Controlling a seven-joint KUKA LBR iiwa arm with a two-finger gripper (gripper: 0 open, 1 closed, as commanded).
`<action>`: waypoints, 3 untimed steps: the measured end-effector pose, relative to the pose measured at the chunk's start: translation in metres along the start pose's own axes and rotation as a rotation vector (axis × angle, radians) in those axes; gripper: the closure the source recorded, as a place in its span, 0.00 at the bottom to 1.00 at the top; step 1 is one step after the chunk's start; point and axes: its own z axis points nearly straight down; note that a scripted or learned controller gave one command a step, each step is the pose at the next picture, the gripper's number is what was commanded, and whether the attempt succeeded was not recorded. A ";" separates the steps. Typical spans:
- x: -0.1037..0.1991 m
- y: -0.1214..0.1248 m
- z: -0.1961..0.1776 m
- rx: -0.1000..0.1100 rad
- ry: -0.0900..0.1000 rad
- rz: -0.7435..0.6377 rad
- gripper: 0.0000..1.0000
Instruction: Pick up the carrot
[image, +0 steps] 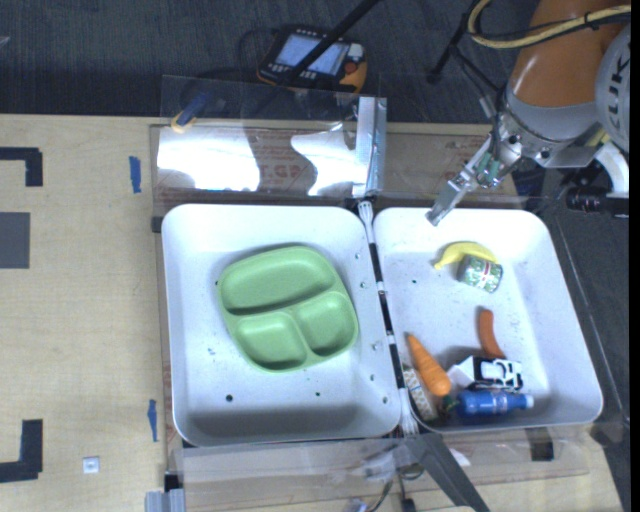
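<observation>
Carrot (430, 369) against right bin's (570, 330) left wall

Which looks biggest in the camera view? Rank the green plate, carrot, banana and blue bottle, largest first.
1. Green plate, by far the largest.
2. Carrot and blue bottle look about alike in length; too close to rank.
3. Banana, smallest, though a can partly covers it.

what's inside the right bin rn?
Right bin: carrot, banana, green can, blue bottle, a sausage-like piece, a black-white item. Anything under that corner pile is hidden.
</observation>
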 end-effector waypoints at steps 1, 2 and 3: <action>0.042 0.026 0.071 0.001 0.001 0.240 0.00; -0.019 -0.023 -0.027 -0.002 -0.003 0.148 0.00; -0.053 -0.042 0.024 -0.001 -0.001 -0.321 0.00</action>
